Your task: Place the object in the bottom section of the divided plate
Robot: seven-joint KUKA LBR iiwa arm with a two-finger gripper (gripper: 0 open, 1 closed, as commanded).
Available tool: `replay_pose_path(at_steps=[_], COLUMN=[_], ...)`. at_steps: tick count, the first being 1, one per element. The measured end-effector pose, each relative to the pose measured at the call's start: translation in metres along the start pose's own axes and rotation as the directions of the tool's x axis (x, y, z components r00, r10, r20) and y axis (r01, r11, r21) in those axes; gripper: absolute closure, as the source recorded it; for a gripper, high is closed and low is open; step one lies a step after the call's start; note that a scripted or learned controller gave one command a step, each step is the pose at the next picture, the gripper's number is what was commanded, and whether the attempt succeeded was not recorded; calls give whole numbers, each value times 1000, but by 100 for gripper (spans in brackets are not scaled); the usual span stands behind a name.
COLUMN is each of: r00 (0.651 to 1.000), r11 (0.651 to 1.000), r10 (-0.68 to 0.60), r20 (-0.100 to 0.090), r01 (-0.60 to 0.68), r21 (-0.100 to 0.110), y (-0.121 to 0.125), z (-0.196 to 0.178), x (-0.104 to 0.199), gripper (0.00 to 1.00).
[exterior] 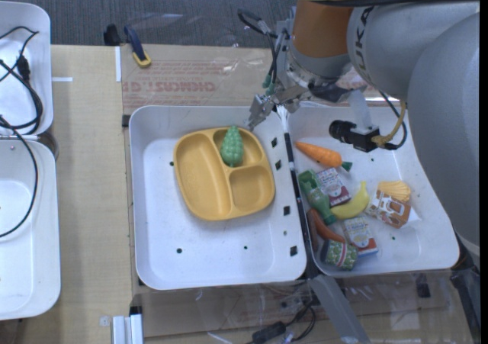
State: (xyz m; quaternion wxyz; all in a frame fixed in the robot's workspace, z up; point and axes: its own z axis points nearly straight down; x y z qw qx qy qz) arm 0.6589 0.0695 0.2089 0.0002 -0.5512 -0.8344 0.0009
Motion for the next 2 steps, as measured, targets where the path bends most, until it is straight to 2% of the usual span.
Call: replay_pose_path(at_steps=[1,2], r00=[982,827], r11=[982,827], r10=[-189,-563], r20=[2,0], r01=[189,563], r21=[-3,-1], y=[27,5], z=[-65,91], x=[62,146], gripper=[0,0])
